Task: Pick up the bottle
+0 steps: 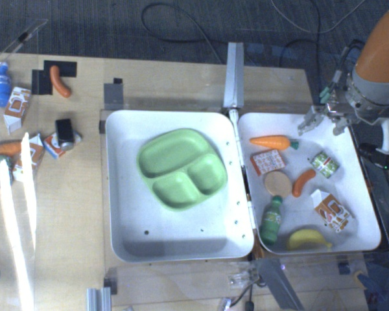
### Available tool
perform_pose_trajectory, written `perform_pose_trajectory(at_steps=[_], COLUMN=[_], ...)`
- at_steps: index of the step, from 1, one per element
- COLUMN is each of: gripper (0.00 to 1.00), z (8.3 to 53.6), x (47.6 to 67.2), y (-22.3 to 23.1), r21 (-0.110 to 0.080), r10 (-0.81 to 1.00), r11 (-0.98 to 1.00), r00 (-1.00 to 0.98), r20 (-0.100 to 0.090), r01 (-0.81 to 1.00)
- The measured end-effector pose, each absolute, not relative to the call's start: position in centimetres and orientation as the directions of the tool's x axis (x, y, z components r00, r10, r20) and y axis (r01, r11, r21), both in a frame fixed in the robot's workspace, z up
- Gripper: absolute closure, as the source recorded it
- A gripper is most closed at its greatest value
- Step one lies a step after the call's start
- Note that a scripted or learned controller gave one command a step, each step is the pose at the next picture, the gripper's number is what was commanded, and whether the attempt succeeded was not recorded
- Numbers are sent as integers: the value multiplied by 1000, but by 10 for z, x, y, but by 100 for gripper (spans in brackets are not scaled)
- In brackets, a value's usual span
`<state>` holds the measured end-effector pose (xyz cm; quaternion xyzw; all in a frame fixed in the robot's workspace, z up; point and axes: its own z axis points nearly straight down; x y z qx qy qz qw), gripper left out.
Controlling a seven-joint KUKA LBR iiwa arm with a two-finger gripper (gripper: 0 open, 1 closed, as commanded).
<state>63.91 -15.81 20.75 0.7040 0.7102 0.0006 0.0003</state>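
The green bottle (pixel 271 218) lies in the right bin (pixel 363 173), near its front left corner, cap pointing away from the front edge. My gripper (pixel 323 121) hangs over the bin's back right part, well behind and to the right of the bottle. Its two fingers are spread, one fingertip (pixel 306 126) on the left and the other on the right, with nothing between them. The grey arm with its orange band rises off toward the upper right.
The right bin also holds a carrot (pixel 270 142), a red-labelled card (pixel 268 162), a round tan cookie (pixel 278 184), a sausage (pixel 303 182), a green carton (pixel 325 165), a brown-and-white carton (pixel 331 212) and a banana (pixel 307 239) right beside the bottle. A green divided plate (pixel 181 168) lies in the left bin (pixel 126 173).
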Motion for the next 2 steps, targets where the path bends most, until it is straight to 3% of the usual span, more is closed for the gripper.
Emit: perform_pose_trajectory(at_steps=[1,2], gripper=[100,0], z=[217,217], x=[642,642], y=[-155,-155], r21=[4,4], r10=[1000,1000], r11=[19,19], r00=[-19,-19], r20=[0,0], r01=[1000,1000])
